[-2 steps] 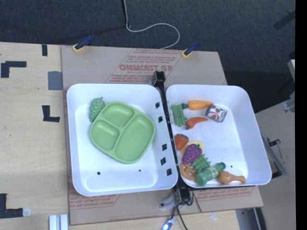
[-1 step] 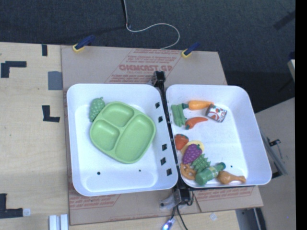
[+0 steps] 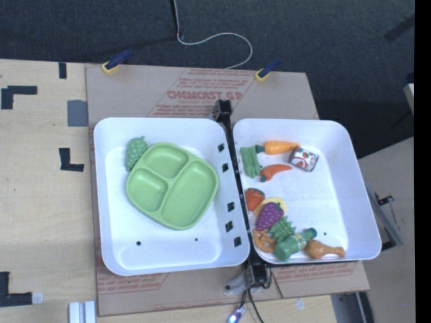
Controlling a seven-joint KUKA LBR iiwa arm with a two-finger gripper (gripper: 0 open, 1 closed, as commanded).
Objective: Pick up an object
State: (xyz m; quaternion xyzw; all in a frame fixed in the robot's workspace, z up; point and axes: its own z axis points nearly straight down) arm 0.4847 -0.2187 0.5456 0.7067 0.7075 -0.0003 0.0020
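Toy food pieces, any of which could be picked up, are what I see crowding the right bin (image 3: 350, 180), mostly along its left wall beside the divider. At the top of that group an orange carrot (image 3: 281, 147) lies level, with a small red-and-white can (image 3: 304, 159) just beside it on its right and tilted. Left of the carrot sits a green bean pod (image 3: 250, 161), and below it an orange-red chili pepper (image 3: 275, 172) slants. Further down come a red-orange tomato piece (image 3: 254, 198), a yellow piece (image 3: 274, 203) touching a purple grape bunch (image 3: 268, 216), then a green leafy piece (image 3: 283, 227). Along the bin's near edge a green cucumber-like piece (image 3: 293, 245) lies against an orange gourd-shaped piece (image 3: 323, 250).

Whether the hand is apart or together I cannot tell, nor how the pieces lie relative to it.

In the left bin (image 3: 111, 200) a light green divided plate (image 3: 173, 185) lies flat, and a green grape bunch (image 3: 136, 152) touches its upper left rim.

Both bins rest on a cardboard sheet (image 3: 202, 93) with red print, held to the wooden bench (image 3: 40, 200) by two blue-and-yellow clamps (image 3: 118, 60) at its far corners. Black tape marks (image 3: 67, 160) dot the bench. A white cable (image 3: 202, 40) loops over the dark carpet (image 3: 323, 19) beyond.
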